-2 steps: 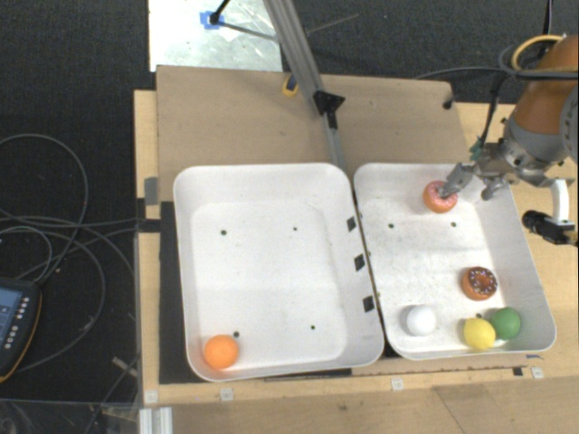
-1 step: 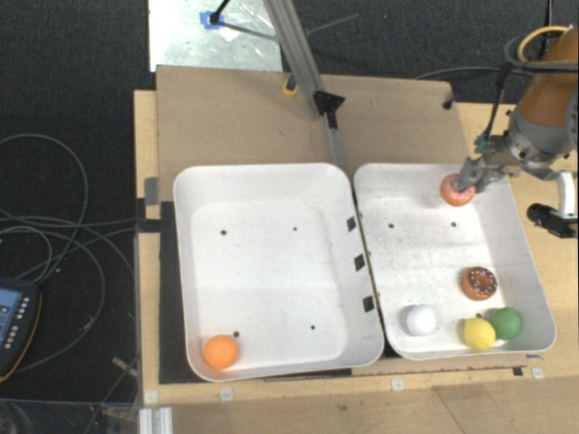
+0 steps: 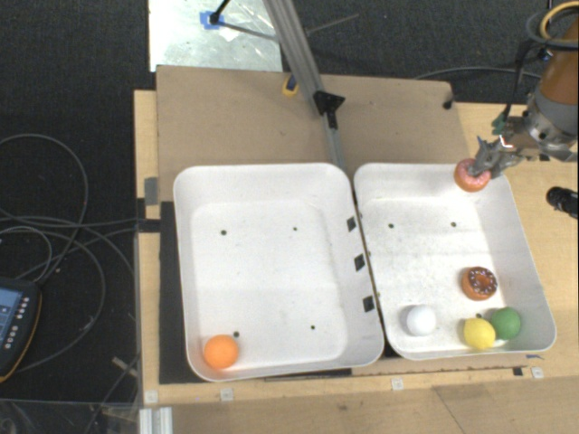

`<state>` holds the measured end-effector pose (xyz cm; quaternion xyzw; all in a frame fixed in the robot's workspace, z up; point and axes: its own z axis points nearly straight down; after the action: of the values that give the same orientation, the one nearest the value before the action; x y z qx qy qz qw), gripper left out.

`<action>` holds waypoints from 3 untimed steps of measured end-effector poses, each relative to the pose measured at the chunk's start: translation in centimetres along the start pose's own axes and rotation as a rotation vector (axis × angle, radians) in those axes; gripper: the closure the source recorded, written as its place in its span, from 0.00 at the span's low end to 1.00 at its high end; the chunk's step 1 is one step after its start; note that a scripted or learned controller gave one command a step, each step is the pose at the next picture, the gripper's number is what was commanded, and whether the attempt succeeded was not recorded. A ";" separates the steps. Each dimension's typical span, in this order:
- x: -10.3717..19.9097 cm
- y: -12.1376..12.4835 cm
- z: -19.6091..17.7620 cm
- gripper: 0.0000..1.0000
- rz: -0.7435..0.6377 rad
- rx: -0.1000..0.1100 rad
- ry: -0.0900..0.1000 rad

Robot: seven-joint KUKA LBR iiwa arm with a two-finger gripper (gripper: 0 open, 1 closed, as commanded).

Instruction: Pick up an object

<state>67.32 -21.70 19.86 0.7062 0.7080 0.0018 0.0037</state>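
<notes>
A pink frosted doughnut [image 3: 469, 178] hangs over the far right corner of the right bin [image 3: 434, 242], between the fingers of my gripper [image 3: 483, 165], which is shut on it. The arm comes in from the right edge, its orange band above the wrist. Near the front of the right bin lie a chocolate doughnut [image 3: 479, 283], a white ball [image 3: 419, 320], a yellow lemon [image 3: 479, 334] and a green ball [image 3: 506, 323]. An orange ball [image 3: 220, 352] rests in the front left corner of the left bin [image 3: 262, 242].
A grey metal pole [image 3: 298, 43] slants across the brown board behind the bins, ending in a black clamp [image 3: 327, 103]. Cables and a handheld pendant [image 3: 14, 319] lie on the dark floor to the left.
</notes>
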 end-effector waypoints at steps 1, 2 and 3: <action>0.0 0.2 -3.0 1.00 -0.001 0.002 0.001; 6.0 1.1 -3.5 1.00 -0.008 0.004 0.004; 10.8 0.6 -4.4 1.00 -0.008 0.005 0.005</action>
<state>67.89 -10.93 24.20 0.7035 0.7107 0.0016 0.0002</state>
